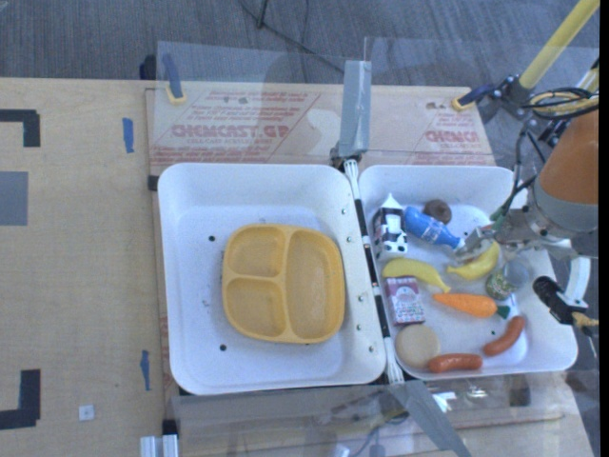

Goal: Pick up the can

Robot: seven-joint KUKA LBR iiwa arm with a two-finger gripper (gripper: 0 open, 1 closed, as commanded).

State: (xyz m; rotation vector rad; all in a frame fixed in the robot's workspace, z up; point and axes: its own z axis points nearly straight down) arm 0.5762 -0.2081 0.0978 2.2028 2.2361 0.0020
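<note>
The gripper (487, 239) hangs low in the right bin (561, 355), beside a banana (476, 263); whether its jaws are clenched or released, I cannot tell. The can (504, 281), probably the small greyish object under the wrist, lies above the carrot (466, 304).

Arm (571, 174) cropped at right edge; can possibly underneath.

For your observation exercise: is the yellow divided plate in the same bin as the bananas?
No. The plate lies in the left bin; the bananas lie in the right bin.
</note>
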